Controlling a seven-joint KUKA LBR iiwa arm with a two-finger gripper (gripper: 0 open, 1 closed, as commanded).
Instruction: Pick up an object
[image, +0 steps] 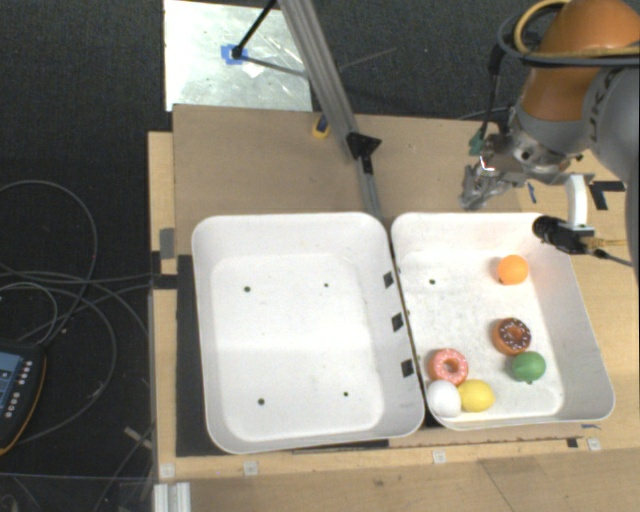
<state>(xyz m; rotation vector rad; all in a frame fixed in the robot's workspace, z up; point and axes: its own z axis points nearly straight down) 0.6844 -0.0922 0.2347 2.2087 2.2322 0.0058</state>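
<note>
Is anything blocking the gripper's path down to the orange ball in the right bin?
Nothing visible. The gripper hangs above the right bin's far rim; the orange ball sits alone, apart from the chocolate donut.

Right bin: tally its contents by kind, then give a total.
Doughnuts: 2, a chocolate doughnut and a pink doughnut
Orange ball: 1
Green item: 1
Yellow lemon: 1
White egg: 1
Total: 6 in the right bin
</note>
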